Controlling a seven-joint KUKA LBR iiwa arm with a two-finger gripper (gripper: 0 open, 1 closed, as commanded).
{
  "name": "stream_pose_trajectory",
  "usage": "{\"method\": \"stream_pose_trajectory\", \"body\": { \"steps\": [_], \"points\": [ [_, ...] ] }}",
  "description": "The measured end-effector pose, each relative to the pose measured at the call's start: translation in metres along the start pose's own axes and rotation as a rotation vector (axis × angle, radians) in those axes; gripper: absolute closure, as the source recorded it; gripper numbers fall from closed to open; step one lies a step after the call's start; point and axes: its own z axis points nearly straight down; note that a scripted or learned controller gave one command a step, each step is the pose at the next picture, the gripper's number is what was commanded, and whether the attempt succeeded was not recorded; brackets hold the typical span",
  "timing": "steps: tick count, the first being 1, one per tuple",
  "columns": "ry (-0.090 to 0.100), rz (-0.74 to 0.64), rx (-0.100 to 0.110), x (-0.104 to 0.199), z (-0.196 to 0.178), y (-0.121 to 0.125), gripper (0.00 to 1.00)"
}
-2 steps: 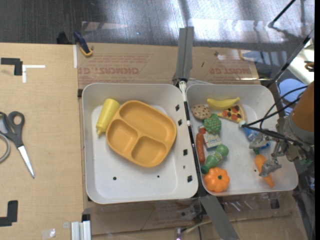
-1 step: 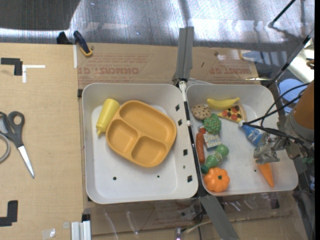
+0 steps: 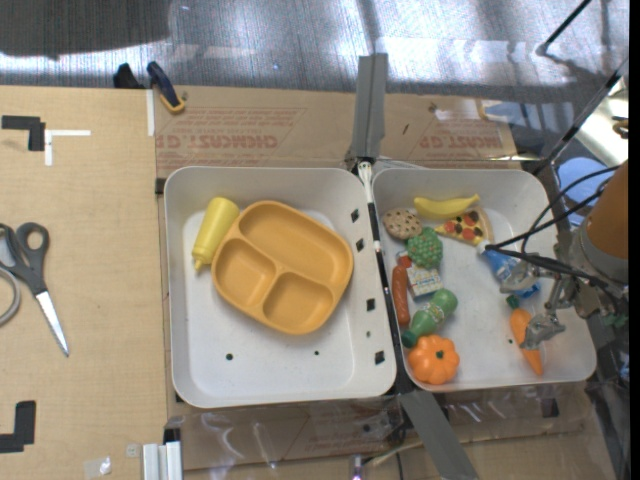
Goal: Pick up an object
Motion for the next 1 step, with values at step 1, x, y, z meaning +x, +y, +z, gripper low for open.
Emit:
{"method": "stream_pose_trajectory", "body": {
  "steps": [1],
  "points": [
    [0.008,0.023,-0.003,0.0133,0.0186,0.0004,0.00]
  ]
}}
